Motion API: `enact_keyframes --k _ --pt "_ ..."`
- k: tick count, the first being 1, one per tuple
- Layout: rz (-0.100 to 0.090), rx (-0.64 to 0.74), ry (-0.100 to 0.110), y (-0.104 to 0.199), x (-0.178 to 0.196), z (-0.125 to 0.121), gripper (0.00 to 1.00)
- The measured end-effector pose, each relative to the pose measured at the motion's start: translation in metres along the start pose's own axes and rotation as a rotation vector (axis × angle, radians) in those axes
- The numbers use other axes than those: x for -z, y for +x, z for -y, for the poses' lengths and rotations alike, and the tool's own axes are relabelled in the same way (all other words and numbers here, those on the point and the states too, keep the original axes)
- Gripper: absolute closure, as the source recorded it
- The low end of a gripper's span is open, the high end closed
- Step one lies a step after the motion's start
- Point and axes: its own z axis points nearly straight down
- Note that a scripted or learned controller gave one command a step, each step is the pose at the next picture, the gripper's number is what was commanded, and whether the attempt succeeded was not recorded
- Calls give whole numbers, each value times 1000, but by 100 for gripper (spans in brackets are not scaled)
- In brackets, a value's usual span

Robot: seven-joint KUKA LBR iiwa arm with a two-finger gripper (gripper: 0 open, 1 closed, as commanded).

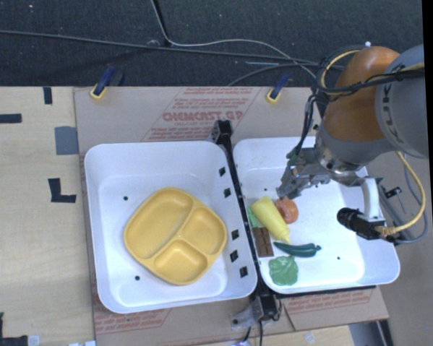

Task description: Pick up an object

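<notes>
In the right bin (352,270) lie several toy foods: a yellow corn-like piece (268,214), an orange-red round piece (289,211), a brown block (263,241), a dark green pepper (299,250) and a light green leafy piece (283,271). My gripper (288,189) hangs over the bin's middle, its tip just above the orange-red piece and right of the yellow one. No object shows between its fingers.
The left bin (104,167) holds a yellow divided plate (175,234). A black divider (236,204) separates the bins. The arm's grey and orange body (365,110) covers the right bin's far right corner. Cables run across the dark floor behind.
</notes>
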Motion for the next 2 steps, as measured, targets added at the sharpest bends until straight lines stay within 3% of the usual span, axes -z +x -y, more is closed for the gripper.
enact_keyframes --k 2 --pt "-1 3 -2 113 11 6 100"
